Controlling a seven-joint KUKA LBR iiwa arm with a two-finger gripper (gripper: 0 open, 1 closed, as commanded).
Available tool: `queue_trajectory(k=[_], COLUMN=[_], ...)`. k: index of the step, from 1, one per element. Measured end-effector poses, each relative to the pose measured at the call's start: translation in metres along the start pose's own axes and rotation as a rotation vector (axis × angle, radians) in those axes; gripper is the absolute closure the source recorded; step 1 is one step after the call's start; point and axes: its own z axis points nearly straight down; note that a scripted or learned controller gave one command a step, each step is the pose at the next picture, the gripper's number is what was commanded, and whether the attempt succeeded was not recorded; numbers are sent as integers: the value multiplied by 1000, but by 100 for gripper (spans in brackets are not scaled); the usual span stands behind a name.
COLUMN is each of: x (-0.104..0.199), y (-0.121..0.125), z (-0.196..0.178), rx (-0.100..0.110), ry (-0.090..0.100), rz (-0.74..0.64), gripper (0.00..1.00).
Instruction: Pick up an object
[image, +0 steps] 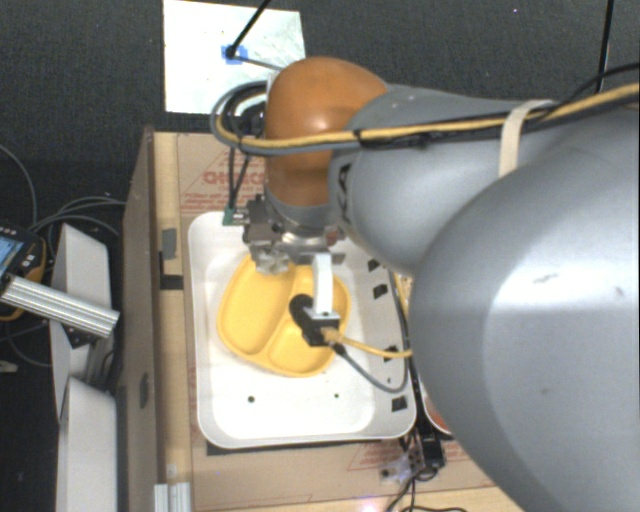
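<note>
A yellow, shallow dish-like object (262, 320) lies in the left white bin (270, 420), toward its middle. The arm reaches in from the right and its wrist hangs directly over the dish's far edge. My gripper (272, 262) sits just above that far edge; the wrist body covers its fingers. Part of the yellow object is hidden under the wrist.
The big grey arm covers the right bin almost wholly; a small reddish rim (432, 420) peeks out beneath it. The near part of the left bin shows bare white floor. A cardboard wall (152, 300) borders the bin on the left. A white sheet (205, 60) lies beyond the bench.
</note>
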Motion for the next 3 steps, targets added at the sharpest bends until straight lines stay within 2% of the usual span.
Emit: queue_trajectory(k=[1,2,3], x=[1,0,0], y=[-59,-43,-43], z=[-7,-12,-12], rx=[3,-1,0], ry=[1,3,2], rz=[-6,-6,-6], gripper=[100,100,0])
